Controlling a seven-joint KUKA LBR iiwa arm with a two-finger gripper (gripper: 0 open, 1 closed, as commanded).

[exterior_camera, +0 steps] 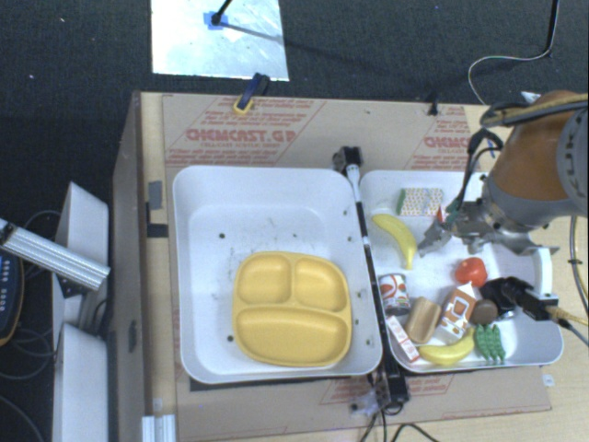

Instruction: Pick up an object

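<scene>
The worktop (276, 127) is a brown board printed with red lettering, set on dark carpet. It carries two white bins side by side.

1. The gripper (433, 239) is positioned over the right bin (552, 343), near that bin's upper middle. The view does not show how wide it is opened, and nothing can be seen held in it.
2. Pickable objects, located from the gripper:
   - Curved yellow banana (397, 238): just beside the gripper, toward the bin divider.
   - Small patterned box (421, 201): near, toward the far rim of the bin.
   - Red tomato (470, 271): near, on the arm side and toward the near rim.
   - Red-and-white can (394, 291): near, toward the near rim, against the divider.
   - Tan cylinder (422, 319) and orange-and-white carton (456, 309): side by side, further toward the near rim.
   - Second banana (448, 352) and green item (490, 341): along the near rim, well apart from the gripper.
3. The left bin (207, 201) lies beyond the divider and holds a yellow divided tray (293, 308), well apart from the gripper.
</scene>
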